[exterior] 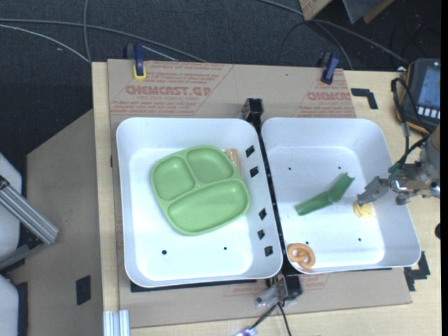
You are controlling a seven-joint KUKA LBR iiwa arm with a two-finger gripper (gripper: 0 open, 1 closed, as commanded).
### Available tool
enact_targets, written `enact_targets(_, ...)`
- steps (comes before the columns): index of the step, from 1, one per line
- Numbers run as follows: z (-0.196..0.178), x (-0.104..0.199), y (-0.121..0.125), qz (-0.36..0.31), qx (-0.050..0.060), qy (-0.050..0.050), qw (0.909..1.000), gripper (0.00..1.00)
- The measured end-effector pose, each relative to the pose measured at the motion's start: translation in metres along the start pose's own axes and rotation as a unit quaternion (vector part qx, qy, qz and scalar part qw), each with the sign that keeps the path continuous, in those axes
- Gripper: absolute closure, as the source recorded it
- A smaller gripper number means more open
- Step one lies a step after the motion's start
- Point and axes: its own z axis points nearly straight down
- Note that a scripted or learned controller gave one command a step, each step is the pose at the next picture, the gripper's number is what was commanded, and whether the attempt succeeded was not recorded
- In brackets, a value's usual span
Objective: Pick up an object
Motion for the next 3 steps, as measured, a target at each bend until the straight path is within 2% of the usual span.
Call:
enact_targets(1, 0.061, -0.006, -0.003, 0.0, 0.002, 0.001, 1.0, 0.0)
enact_targets(2, 0.103, -0.006, -0.003, 0.0, 0.001, 0.001, 1.0, 0.0)
enact_targets(3, 0.091, -0.006, -0.002, 0.0, -0.001, 0.0, 1.0, 1.0)
